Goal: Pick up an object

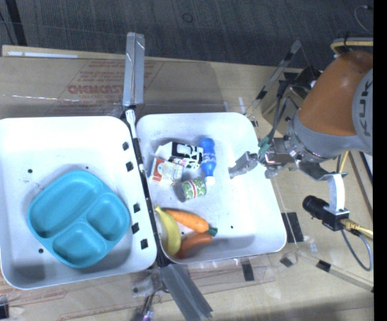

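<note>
The right bin [264,206] holds a cluster of objects. A blue bottle [207,154] lies beside a black-and-white carton [185,152] and a red-and-white packet [163,169]. Just below them is a small green-labelled can [192,189]. Along the front edge sit a banana [169,231], an orange carrot [188,220] and a reddish-brown piece [195,243]. My gripper [242,166] hangs over the right part of this bin, to the right of the bottle and apart from it. Nothing shows in its grasp.
The left bin [19,146] holds a blue divided plate [78,218]. A grey post [134,69] stands behind the divider between the bins. The arm's orange band [334,95] and cables [334,209] sit beyond the right bin's rim.
</note>
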Action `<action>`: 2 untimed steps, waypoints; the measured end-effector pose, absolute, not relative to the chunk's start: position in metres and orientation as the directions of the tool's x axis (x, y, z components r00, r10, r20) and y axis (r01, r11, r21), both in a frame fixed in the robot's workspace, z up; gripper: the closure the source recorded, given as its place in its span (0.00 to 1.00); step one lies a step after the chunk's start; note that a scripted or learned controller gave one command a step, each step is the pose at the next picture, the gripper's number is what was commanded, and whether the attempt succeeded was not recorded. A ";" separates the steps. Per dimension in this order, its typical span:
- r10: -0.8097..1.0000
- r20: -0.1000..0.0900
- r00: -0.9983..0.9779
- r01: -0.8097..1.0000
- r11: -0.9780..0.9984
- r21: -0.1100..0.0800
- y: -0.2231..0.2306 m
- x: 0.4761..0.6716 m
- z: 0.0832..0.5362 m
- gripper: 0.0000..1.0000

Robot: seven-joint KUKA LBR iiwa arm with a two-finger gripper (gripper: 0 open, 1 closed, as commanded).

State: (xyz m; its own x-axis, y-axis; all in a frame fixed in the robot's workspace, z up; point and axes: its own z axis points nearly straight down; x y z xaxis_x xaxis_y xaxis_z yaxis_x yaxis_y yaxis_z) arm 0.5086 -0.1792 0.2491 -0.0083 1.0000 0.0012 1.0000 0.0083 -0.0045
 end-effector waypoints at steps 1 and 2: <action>0.979 0.003 -0.202 0.979 0.202 -0.005 -0.128 0.493 0.097 0.00; 0.955 0.000 -0.297 0.955 0.297 0.003 -0.118 0.555 0.095 0.00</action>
